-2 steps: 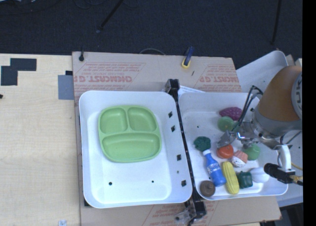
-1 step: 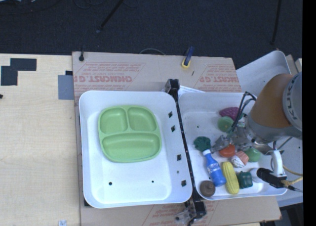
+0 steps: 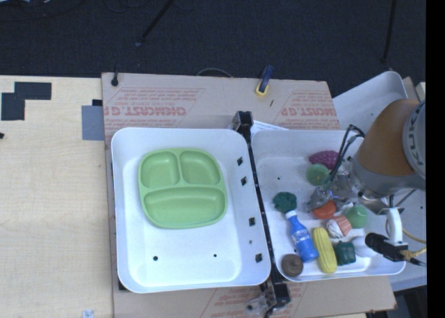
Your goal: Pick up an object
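Where the tool (image 3: pixel 328 197) dips, crowded toys: orange piece (image 3: pixel 324 209), green ball (image 3: pixel 318 173).

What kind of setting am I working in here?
Probably a robotics lab pick-and-place bench: two white bins on cardboard, a green divided plate, toy food such as a corn cob, cables on dark carpet.

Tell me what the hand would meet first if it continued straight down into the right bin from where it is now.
Probably the orange-red toy, which lies directly under the hand among the toys in the right bin. Depth is unclear from this slanted view, so the green ball beside it could be touched first instead.
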Available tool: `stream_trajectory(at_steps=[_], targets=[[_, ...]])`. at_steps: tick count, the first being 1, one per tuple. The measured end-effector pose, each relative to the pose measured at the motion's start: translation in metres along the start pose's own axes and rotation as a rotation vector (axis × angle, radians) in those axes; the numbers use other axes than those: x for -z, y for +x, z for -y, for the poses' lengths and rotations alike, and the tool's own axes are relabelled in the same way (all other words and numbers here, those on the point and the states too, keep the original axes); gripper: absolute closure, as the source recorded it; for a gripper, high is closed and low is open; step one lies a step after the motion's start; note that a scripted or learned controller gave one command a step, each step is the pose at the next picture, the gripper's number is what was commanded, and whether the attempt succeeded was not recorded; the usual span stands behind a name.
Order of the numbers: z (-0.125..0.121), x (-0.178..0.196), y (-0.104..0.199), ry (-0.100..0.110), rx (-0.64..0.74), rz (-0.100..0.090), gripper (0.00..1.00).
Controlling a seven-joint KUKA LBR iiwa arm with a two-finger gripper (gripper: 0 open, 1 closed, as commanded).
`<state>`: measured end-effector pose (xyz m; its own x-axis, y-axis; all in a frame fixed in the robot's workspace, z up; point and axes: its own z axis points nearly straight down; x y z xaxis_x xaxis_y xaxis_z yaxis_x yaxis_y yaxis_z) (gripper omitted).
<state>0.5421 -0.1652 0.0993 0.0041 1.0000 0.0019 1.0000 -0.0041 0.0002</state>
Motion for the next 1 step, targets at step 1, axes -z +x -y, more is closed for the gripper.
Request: stream_trajectory(at_steps=[1], targets=[[-0.0011, 0.0419, -0.0025, 0.0, 0.004, 0.002, 1.0]])
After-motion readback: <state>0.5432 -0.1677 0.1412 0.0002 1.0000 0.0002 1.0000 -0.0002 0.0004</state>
